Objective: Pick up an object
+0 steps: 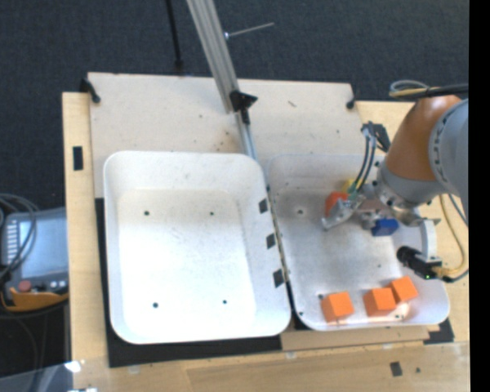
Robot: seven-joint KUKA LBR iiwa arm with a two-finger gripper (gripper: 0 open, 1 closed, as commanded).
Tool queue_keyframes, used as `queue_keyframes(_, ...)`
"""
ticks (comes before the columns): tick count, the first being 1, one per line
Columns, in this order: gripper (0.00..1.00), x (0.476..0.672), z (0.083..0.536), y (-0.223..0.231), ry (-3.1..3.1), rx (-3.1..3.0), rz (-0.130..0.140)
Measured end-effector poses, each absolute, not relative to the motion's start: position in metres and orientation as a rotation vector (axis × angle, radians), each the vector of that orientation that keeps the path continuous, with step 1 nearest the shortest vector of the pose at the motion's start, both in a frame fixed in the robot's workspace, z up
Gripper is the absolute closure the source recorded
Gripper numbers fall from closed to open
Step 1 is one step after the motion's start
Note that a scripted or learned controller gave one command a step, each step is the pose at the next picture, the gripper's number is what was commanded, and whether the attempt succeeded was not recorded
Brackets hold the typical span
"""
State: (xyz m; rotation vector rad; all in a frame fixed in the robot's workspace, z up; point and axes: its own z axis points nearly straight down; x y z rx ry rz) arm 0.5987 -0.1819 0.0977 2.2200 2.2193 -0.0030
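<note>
My gripper point(340, 212) hangs low over the middle of the right bin point(310, 260), at the end of the grey arm with its orange band point(414, 141). A small red-orange piece point(336, 199) shows right at the gripper's upper left; whether it is held is unclear. A blue object point(384, 227) lies just right of the gripper, partly under the wrist. Three orange blocks sit along the bin's front edge: one point(338, 305) at the left, one point(380, 300) in the middle, one point(404, 288) at the right.
The left bin point(188, 243) stands beside the right one, with small black clips point(271, 239) on the shared rims. A slanted aluminium post point(216, 47) rises behind the bins. Cables point(367, 166) run down the wrist. A pendant point(33, 256) lies off the bench's left.
</note>
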Motion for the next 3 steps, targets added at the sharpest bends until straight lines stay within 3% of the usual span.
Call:
queue_keyframes(1,1.00,0.600,0.110,-0.182,2.215,2.221,0.003)
queue_keyframes(3,1.00,0.598,0.218,-0.188,2.221,2.214,0.006)
